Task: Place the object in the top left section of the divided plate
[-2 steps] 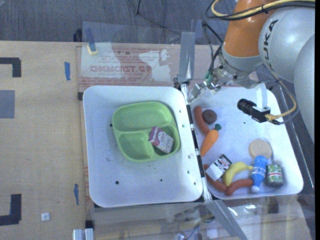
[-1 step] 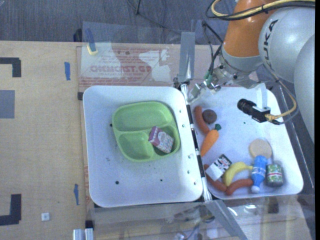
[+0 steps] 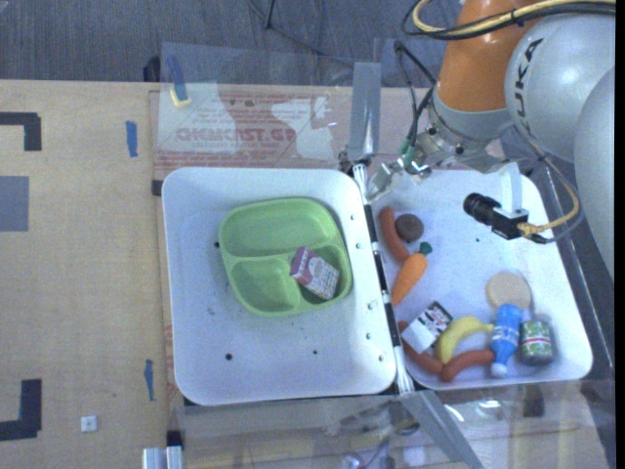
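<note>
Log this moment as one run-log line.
arm: over right bin top-left corner | green divided plate: left bin | small carton: plate's lower-right section

**Count of things on the desk**

Two white bins: the left bin and the right bin. One green divided plate, with one small carton in it. In the right bin: two sausages, one carrot, one banana, one blue bottle, one green can, one round biscuit, one dark round piece, one small box.
</note>
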`<action>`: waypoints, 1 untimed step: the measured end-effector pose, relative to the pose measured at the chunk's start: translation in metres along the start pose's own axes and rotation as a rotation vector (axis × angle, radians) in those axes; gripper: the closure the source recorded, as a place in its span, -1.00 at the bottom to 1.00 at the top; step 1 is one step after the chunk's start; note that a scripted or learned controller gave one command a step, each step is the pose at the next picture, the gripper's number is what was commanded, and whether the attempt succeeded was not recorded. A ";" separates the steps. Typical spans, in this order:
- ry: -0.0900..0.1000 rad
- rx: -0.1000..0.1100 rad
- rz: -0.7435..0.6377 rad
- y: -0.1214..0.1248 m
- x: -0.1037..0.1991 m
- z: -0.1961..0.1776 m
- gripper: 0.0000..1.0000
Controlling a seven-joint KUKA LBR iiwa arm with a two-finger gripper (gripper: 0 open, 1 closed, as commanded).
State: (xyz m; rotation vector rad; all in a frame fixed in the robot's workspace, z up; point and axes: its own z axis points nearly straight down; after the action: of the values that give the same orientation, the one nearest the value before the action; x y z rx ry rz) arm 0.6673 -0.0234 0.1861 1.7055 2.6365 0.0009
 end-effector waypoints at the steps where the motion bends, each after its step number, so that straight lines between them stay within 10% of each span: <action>1: 0.000 0.000 0.000 0.000 0.000 0.000 -1.00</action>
State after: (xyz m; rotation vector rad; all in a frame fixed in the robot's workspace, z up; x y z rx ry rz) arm 0.6673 -0.0234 0.1861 1.7054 2.6365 0.0009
